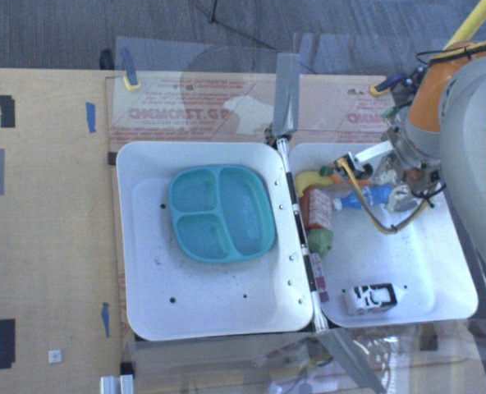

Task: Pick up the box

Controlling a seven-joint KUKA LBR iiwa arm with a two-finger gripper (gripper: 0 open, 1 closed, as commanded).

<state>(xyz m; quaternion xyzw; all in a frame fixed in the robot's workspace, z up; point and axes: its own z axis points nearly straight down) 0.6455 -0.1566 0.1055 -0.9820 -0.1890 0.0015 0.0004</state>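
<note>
Right bin (440,302), far end: claw (409,189) hangs over clutter, its opening impossible to judge | box (318,208), reddish-brown, lies against the divider beside a yellow item (310,178) and a green item (320,240), left of the claw, apart | likely light, stiff carton; best gripped across its narrow sides.

Grey carpet (309,6) is running across twelve o'clock, a dark cable (218,6) trailing over it. A tan bench (38,245) with black marks and blue tape (90,117) is filling nine o'clock.
</note>
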